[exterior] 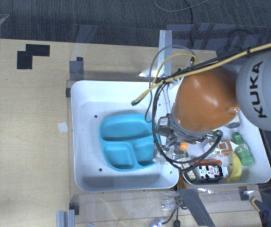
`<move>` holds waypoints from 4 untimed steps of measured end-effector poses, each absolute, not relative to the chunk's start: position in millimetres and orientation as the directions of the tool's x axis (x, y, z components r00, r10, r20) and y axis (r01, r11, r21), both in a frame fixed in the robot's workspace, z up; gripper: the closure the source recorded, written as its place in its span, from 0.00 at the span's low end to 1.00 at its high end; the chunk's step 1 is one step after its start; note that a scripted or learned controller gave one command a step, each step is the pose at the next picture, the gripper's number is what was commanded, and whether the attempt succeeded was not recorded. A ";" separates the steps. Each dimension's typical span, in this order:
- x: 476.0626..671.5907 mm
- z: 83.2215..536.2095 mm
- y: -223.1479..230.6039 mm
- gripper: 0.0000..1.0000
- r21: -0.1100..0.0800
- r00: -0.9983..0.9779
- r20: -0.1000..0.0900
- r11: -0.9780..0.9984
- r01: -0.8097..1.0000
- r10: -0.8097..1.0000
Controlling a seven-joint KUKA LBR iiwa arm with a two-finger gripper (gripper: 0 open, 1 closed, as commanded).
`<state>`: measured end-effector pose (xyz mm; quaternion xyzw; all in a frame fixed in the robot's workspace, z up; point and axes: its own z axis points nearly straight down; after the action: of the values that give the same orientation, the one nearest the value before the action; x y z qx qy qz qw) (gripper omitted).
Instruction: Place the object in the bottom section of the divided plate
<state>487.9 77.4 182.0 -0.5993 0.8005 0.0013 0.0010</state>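
A blue divided plate point(126, 143) lies in the left white bin point(86, 126), with one long section at the far side and two smaller ones nearer the front. Nothing lies in its sections. The gripper point(174, 148) hangs under the orange wrist band, over the divider between the two bins and just right of the plate's right edge. The wrist and cables hide most of it. A small orange piece point(183, 146) shows right beside it; I cannot tell whether it is held.
The right bin point(263, 174) holds a green bottle point(243, 151), a yellow banana point(236, 167), a black, white and red packet point(207, 172) and a brown and orange item point(224, 148). The grey arm covers that bin's far half.
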 end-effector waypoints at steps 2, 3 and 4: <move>487.2 141.8 226.8 1.00 0.001 -0.603 -0.003 0.603 -0.798 -0.798; 487.3 141.9 226.8 0.00 0.001 -0.602 -0.003 0.602 -0.798 -0.798; 490.1 204.6 212.3 0.00 -0.002 -0.653 -0.007 0.653 -0.758 -0.758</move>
<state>490.1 212.3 204.6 -0.4166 0.9091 0.0006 0.0033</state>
